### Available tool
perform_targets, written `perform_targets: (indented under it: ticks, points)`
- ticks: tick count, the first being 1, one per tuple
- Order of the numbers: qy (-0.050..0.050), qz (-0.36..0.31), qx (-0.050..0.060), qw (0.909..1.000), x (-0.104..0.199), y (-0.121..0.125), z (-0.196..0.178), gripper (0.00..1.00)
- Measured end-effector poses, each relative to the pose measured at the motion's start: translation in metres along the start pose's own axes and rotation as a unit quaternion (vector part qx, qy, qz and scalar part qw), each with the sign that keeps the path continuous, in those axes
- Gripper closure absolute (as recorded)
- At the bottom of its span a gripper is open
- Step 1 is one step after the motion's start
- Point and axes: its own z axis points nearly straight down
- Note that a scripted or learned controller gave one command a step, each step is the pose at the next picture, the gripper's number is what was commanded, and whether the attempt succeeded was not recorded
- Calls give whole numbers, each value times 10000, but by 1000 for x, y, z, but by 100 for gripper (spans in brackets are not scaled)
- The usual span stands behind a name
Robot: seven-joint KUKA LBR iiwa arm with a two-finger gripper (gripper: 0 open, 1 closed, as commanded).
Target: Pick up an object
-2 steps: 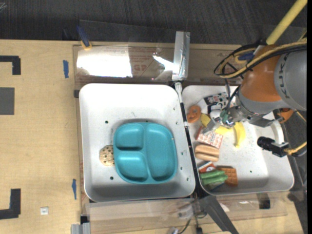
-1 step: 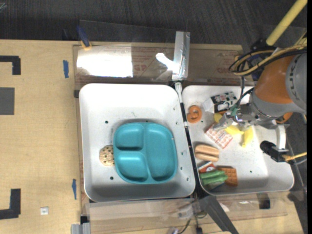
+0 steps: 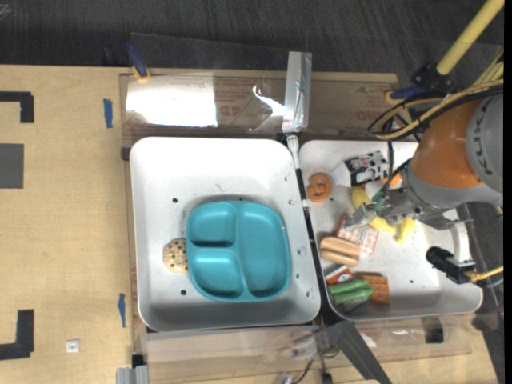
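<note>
End effector (image 3: 378, 204) over right bin (image 3: 448, 298); grip state unclear. "KUK" legible on arm (image 3: 480, 146).

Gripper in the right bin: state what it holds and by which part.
Cannot be told. The gripper sits low among toys in the right bin, over a yellow piece; no object shows clearly between its jaws.

A single fixed camera is set high above the bench (image 3: 56, 214), looking down at a slight slant. Both white bins are taken in whole: the left bin (image 3: 160, 166) near the middle, the right bin (image 3: 416, 282) toward the right edge, where the arm (image 3: 452, 158) is seen entering.
</note>
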Motion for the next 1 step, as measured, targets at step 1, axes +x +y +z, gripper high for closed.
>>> perform_targets:
  ticks: [1]
  points:
    - [19,-13,-18,10000,3,2,-11,100]
